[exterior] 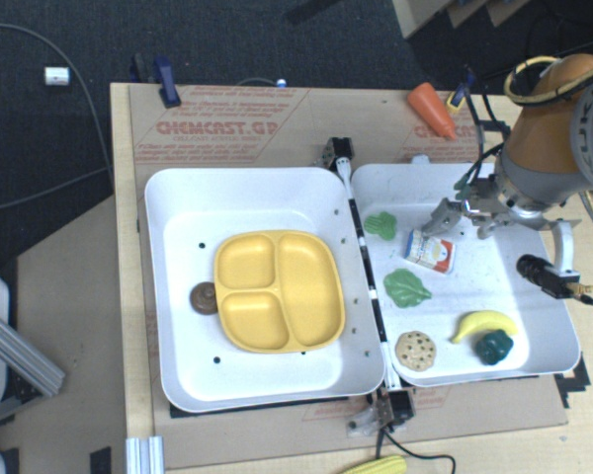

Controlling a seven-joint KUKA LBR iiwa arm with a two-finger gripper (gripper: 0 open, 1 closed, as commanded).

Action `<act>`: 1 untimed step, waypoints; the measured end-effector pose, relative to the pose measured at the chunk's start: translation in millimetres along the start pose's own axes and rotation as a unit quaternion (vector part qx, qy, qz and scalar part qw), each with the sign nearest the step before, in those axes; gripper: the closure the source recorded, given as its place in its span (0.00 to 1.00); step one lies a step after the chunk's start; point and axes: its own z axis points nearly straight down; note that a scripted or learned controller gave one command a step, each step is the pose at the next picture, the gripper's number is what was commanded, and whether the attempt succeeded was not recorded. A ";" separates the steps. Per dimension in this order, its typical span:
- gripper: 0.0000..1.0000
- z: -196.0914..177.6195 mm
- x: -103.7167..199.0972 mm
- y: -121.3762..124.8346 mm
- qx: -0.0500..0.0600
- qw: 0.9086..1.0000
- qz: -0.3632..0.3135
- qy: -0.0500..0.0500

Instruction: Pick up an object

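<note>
My gripper (465,223) hangs over the back of the right bin (534,358), below the grey wrist and orange band. Its fingers stand open with nothing between them. A small white carton with red and blue print (430,252) lies just in front and to the left of the near fingertip, apart from it. In the same bin lie a small green leaf (381,226), a larger green leaf (407,288), a speckled cookie (415,350), a banana (481,324) and a dark teal lump (493,347) touching the banana.
The left bin (178,363) holds a yellow divided plate (277,290) and a brown disc (204,297) at its left side. An orange carrot (433,112) lies on the bench behind the right bin. A black part (544,275) juts over the right bin's right side.
</note>
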 end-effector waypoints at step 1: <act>0.00 45.4 2.2 -12.1 -0.003 1.000 0.000 0.001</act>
